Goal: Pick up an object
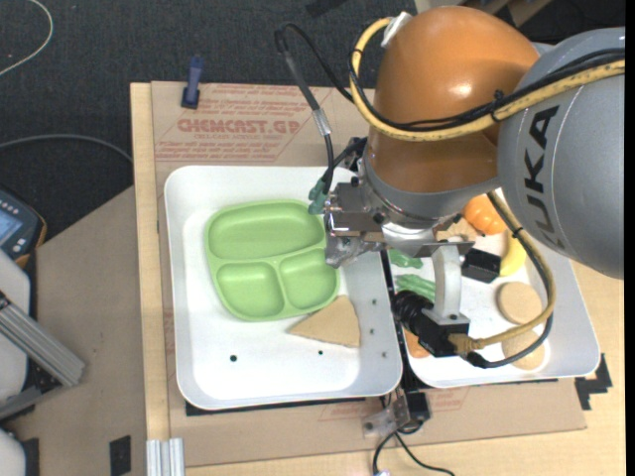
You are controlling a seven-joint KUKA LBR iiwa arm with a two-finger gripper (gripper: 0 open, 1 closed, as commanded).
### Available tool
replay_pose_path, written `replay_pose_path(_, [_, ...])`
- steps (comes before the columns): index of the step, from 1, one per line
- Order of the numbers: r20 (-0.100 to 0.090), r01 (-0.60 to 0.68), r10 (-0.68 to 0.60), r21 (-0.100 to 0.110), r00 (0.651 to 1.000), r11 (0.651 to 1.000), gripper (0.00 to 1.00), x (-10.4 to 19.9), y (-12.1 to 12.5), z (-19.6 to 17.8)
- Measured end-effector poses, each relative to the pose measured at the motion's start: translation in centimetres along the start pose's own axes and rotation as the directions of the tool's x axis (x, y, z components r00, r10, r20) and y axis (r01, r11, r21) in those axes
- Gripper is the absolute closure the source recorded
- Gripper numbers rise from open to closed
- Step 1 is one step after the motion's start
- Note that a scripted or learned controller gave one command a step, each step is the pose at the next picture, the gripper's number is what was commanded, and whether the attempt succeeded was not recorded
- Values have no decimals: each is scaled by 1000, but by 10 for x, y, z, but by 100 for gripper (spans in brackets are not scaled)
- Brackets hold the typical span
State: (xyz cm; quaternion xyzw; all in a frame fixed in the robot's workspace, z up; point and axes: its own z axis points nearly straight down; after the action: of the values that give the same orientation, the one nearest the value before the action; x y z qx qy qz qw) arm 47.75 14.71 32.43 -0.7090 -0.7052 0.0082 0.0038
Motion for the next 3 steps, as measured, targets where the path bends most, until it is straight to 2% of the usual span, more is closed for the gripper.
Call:
replay_pose_path(1, [-14, 9, -9, -37, 1000, 999, 100, 20, -2, -221])
replay_pose_path(2, [0, 11, -11, 0, 1000, 1000, 100, 80, -2, -33])
replay_pose_path(3, [-10, 1, -1, -33, 1000, 999, 100, 50, 51, -151])
